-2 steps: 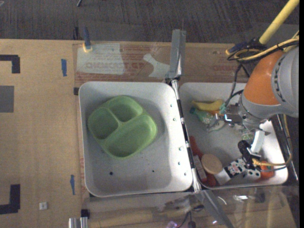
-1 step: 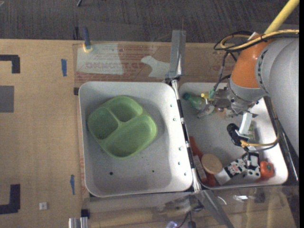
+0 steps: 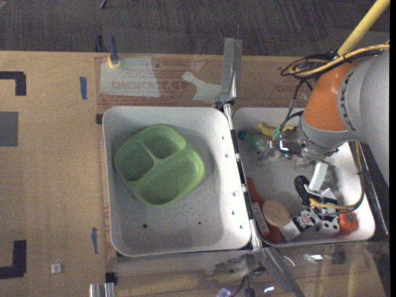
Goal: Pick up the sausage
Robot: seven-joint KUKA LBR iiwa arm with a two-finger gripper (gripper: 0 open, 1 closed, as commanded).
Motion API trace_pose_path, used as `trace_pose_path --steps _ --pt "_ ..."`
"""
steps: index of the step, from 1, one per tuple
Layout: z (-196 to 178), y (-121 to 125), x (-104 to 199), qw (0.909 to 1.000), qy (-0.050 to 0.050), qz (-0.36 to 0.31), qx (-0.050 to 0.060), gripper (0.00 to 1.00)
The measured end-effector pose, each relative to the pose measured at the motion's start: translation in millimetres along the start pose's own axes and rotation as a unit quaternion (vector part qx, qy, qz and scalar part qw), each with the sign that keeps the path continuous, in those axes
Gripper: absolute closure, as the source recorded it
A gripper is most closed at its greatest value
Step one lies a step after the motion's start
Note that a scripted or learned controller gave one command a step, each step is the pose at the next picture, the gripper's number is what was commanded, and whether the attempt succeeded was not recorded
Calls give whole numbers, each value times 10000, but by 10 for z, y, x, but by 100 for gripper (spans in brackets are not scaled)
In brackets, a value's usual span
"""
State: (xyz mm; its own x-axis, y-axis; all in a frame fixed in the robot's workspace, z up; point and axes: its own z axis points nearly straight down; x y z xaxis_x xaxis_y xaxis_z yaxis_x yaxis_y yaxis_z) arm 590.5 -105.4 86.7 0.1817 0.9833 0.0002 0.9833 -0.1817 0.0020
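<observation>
- Dark carpet runs along the top of the view, and below it the brown bench point(image 3: 49, 166) carries 2 shallow white bins side by side.
- Of the 2, the left bin point(image 3: 179, 228) holds a green divided plate point(image 3: 159, 164), well apart from the work.
- Into the right bin point(image 3: 365, 228) the grey arm point(image 3: 365, 98) reaches from the view's right, its orange band over the bin's upper half.
- At the arm's end the gripper point(image 3: 283, 147) sits low over the upper middle of the right bin; whether it is released or clenched I cannot tell, and nothing shows in its grasp.
- I take the sausage point(image 3: 252, 193) to be the reddish long piece lying against that bin's left wall, though it is small and partly hidden.
- Its long axis runs along the wall, from the far side of the bin toward the near side.
- From the gripper it lies down and to the left in the view, apart from it and not touching.
- Judged from this, the coming move calls for a shift toward that wall and a grip across the short width, with the wall crowding 1 side.
- Just beside the sausage's near end stands a tan round piece point(image 3: 276, 214), which could get in the way.
</observation>
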Motion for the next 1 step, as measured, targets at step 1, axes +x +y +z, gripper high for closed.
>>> trace_pose_path --steps 1 --pt "-1 -157 67 9902 4 1395 -1 0"
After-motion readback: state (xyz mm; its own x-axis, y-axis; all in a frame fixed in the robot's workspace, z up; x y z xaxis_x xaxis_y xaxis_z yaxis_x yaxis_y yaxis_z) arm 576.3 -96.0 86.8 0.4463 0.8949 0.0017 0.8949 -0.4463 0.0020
